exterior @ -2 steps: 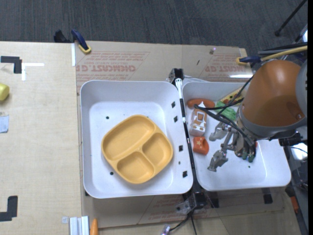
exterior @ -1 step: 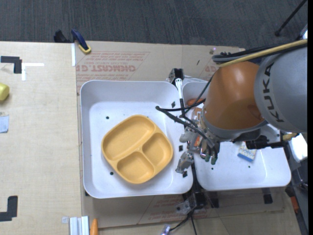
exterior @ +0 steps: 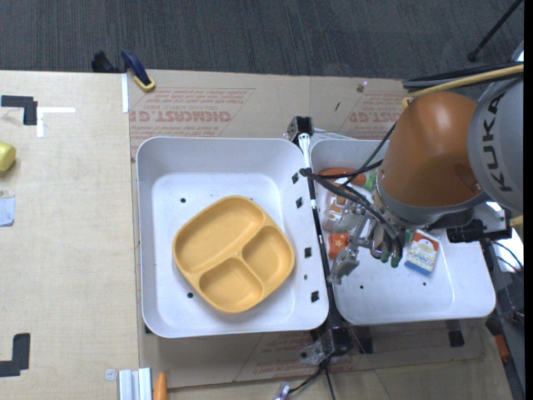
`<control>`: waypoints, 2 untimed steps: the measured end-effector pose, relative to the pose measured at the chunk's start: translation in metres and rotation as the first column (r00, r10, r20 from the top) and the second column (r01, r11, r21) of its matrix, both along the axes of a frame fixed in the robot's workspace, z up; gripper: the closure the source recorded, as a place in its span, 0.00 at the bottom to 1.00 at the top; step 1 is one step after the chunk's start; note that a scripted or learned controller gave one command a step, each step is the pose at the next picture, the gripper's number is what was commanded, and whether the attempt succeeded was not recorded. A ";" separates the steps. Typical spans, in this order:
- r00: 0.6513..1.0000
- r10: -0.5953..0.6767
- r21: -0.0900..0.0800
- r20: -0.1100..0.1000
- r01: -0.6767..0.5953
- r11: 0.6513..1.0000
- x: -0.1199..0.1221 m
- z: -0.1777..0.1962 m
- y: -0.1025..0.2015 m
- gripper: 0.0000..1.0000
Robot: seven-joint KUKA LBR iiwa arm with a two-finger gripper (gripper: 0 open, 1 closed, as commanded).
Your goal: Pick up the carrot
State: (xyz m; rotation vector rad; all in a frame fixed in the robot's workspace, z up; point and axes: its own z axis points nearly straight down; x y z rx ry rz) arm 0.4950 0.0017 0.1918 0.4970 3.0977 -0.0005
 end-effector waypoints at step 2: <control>0.915 0.404 -0.001 0.001 -0.404 0.915 0.015 0.000 0.023 0.00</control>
